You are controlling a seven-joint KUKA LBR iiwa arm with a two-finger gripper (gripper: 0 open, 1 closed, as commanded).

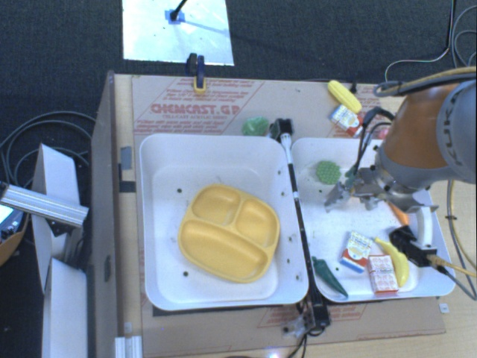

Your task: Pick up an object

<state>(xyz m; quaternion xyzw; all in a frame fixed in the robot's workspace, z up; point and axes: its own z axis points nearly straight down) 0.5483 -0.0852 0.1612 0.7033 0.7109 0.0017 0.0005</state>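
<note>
Green disc (327, 171) just above-left of gripper (350, 194).

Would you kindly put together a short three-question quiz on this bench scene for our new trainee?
1. True or false: the yellow divided tray lies in the left bin.
2. Which lies nearest the gripper? A) green round object B) banana C) red and white carton
3. Fill in: the banana in the right bin lies beside a red and white ____.

Key: 1 true; 2 A; 3 carton.
</note>
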